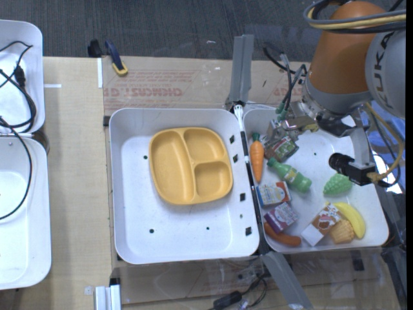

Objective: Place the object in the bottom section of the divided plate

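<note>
A yellow divided plate [191, 165] lies in the left white bin [129, 192]. It has one long section on its left and two smaller ones on its right, one nearer the back and one nearer the front. All three sections hold nothing. My gripper [286, 133] hangs low over the back left of the right bin [377, 228], directly above a dark green and red packet [282, 149]. An orange carrot [257, 160] lies just left of the packet and a green bottle [291, 175] just in front of it.
The right bin also holds a green bumpy piece [337, 185], a banana [352, 218], a small carton [273, 193], a purple box [281, 217], a sausage [284, 239] and a red and white box [324, 223]. A black cylinder [345, 164] juts from the wrist.
</note>
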Robot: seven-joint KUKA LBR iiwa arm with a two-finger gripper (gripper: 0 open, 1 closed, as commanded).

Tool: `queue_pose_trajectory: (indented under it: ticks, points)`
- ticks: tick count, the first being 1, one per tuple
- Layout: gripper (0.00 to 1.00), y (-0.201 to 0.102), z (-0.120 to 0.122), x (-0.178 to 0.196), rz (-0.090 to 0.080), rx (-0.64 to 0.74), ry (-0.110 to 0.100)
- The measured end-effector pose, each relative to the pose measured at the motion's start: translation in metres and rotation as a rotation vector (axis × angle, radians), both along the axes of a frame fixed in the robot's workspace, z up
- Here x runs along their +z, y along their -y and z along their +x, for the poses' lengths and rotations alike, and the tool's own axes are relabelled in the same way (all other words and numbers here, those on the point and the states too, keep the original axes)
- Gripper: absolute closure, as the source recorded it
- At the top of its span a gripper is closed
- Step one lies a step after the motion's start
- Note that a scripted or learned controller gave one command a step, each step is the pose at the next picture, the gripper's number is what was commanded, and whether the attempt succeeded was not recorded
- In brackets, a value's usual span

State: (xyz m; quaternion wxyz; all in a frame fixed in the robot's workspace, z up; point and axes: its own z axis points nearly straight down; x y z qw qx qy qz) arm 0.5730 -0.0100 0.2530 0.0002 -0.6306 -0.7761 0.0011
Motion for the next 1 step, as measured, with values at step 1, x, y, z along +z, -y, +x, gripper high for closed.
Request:
queue_pose_trajectory:
  ticks: [1]
  points:
    - [1.00, -0.0400, 0.0861, -0.0224, 0.000, 0.278, 0.002]
